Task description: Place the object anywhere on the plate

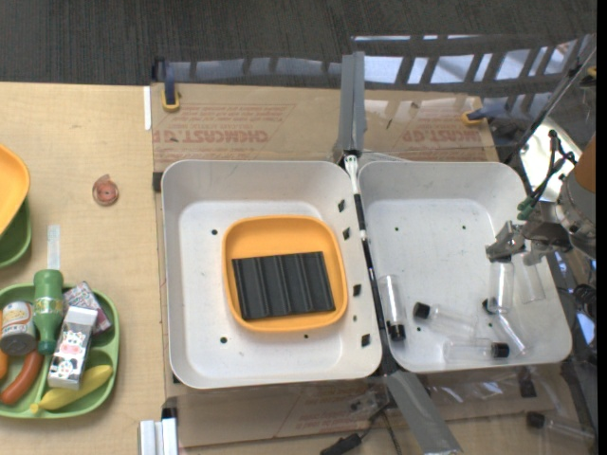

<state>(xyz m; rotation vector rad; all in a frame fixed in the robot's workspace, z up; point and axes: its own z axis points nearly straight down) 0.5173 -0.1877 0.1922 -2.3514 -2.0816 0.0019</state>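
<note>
A yellow-orange plate (277, 236) lies in the middle of the left bin (190, 282). A black ridged rectangular block (285, 285) lies flat on it, covering most of its floor. My gripper (505, 247) hangs over the right side of the right bin (427, 207), far from the plate. It is just above a clear tube (499, 287) with a black cap. I see nothing held in it.
Several clear tubes with black caps lie in the right bin: one along the left wall (389, 306), one near the middle (439, 315) and one at the front (474, 351). Toy food on a green tray (95, 387) sits on the bench at far left.
</note>
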